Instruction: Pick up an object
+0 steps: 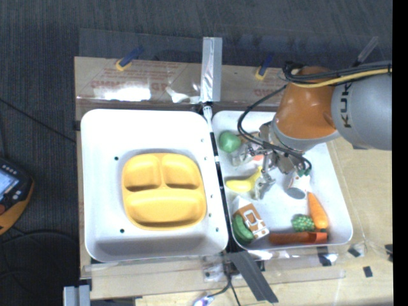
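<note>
Arm reaching in from the right, wrist bent down

The grey arm (pixel 366 110) comes in from the right at the upper part of the view, and its orange band (pixel 307 111) sits just above the wrist, bulging toward us as the wrist turns down. A black cable and a yellow one loop over the top of the band. Below it the gripper (pixel 268 178) hangs low, its metal parts and thin wires bunched together under the wrist. From where I stand the fingertips blur into that cluster.
</note>
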You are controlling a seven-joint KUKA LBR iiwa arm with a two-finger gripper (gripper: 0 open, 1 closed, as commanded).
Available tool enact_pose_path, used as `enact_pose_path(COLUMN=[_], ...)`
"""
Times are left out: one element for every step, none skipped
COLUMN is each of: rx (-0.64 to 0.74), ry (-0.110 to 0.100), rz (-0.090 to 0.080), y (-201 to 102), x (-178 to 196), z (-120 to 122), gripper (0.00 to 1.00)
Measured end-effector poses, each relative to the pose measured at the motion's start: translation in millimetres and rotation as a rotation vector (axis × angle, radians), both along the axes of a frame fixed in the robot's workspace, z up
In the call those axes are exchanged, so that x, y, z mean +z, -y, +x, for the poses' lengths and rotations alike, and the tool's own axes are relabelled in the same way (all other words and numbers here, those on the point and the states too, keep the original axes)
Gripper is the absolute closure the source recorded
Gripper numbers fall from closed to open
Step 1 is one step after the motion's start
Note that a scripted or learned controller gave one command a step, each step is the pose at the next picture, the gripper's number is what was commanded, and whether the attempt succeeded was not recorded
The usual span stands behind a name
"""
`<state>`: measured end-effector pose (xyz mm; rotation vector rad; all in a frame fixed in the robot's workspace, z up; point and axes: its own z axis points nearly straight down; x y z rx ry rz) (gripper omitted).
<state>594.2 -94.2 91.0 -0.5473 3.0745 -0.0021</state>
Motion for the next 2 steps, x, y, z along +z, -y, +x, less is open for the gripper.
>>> enact_pose_path(rx=[-0.014, -0.228], ry=[-0.008, -0.001], rz=[0.002, 0.002], y=[1.5, 5.0], x=[-0.8, -0.1], z=[6.4, -7.3], gripper=[0.0, 0.0])
